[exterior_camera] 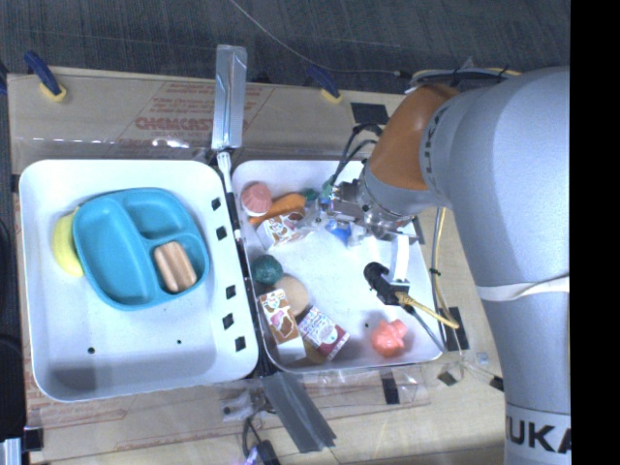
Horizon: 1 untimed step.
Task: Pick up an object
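Fingers on the gripper (330,213): can't tell if open or closed, the wrist hides them. Gripper is low over the far end of the right bin (426,358).

No set target. Nearest candidates are the orange piece (288,204) and the small printed carton (284,229), both just left of the gripper and touching each other.

Risks as I see them:
- Clutter. The pink round item (256,198), orange piece and carton are packed against the bin wall, so a close could catch two things or nudge one away.
- Carton lies tilted on its neighbours, so it may slip out on lift.
- Little room near the wall, so the descent may jam on the rim.

Contents:
- Right bin also has a dark green ball (266,270), a tan round item (294,294), two printed packets (280,316) (323,332) (overlapping at the near wall) and a coral toy (389,337) in the near right corner.
- Left bin (39,289): blue divided plate (126,231) with a brown roll (174,266) in its small compartment. A yellow item (64,243) pokes out from under the plate's left edge.
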Each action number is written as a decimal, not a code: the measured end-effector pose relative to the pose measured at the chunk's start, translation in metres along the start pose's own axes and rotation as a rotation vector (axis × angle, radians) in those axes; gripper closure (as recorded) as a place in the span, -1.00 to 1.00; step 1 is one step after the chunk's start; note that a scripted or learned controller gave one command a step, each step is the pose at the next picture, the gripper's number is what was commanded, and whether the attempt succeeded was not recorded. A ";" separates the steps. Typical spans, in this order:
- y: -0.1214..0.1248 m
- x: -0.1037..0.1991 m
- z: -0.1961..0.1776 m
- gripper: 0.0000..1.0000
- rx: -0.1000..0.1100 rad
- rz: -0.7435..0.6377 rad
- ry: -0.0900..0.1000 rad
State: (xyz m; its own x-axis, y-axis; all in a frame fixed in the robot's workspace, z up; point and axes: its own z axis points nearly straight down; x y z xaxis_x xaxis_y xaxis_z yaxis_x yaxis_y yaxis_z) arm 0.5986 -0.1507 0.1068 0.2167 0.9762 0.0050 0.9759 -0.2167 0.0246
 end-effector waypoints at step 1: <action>-0.024 -0.025 -0.086 -1.00 0.027 0.243 -0.011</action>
State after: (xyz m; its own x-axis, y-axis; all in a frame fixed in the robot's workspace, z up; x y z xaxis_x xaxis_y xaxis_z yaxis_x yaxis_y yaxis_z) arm 0.5674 -0.1697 0.1922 0.4457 0.8952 -0.0029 0.8952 -0.4457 -0.0029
